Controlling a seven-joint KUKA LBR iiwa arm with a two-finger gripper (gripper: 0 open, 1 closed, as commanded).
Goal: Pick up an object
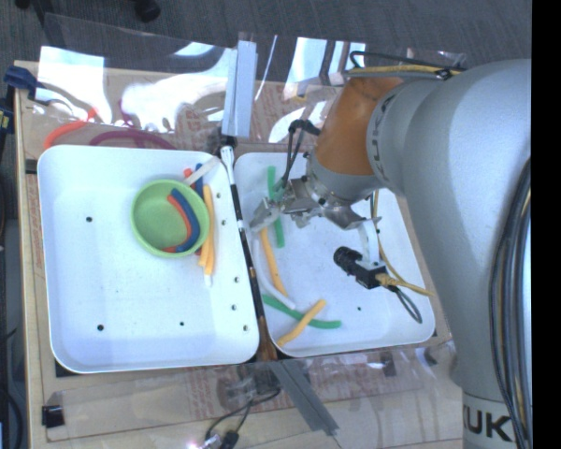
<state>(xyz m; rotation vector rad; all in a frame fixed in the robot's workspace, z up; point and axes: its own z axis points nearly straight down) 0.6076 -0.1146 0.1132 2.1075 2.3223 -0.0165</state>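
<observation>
White right bin (393, 330), gripper (279, 211) above green stick (279, 224)

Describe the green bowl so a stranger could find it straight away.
Start at the left white bin, the one away from the arm. In its upper right part, near the divider between the bins, sits the green bowl. It is the only round thing there, with red and blue curved pieces inside; the yellow stick beside it is straight and thin.

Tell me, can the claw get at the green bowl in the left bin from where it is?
Probably yes. The green bowl lies open from above with nothing over it, but the claw hangs over the right bin and must cross the divider.
</observation>
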